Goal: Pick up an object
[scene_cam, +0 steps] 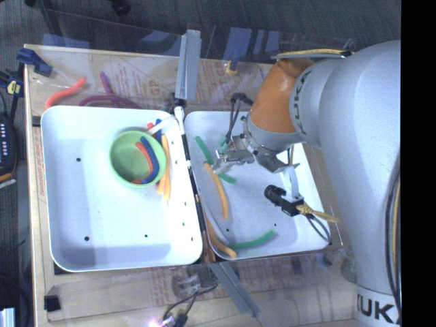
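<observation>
Right of centre, my claw [221, 161] hangs low in the right bin [310, 182] over an orange strip [221, 193] and green strip [204, 148]; its grip cannot be told.

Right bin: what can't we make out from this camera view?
- Gripper: too small and blurred to tell its state, or whether it holds anything.
- Right bin: its right side is hidden under the arm.
- Green bowl in the left bin: the strips inside overlap, so no count is possible.

The arm [354, 148] bears "KUKA", partly cropped.
</observation>
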Tool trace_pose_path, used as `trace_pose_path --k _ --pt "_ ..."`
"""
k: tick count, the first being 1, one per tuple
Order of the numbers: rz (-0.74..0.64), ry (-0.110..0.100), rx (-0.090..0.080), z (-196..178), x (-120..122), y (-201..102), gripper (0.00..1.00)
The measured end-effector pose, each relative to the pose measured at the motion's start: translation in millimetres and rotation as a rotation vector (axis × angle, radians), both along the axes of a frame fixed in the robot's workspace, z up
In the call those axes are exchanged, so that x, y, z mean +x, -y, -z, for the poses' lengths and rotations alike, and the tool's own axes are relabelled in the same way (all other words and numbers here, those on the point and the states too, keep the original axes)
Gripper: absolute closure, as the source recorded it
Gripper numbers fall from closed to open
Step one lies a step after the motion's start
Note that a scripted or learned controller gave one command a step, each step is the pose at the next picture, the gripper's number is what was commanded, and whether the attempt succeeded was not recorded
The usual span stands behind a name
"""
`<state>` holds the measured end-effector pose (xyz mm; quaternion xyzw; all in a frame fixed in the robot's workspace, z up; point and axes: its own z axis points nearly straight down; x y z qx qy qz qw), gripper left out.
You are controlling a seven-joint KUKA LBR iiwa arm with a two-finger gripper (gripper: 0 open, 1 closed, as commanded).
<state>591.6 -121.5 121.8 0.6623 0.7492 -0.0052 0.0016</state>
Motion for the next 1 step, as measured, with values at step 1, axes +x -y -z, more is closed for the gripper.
trace_pose_path --k 1 --pt "-0.001 0.0 -0.001 0.0 0.0 0.0 0.0"
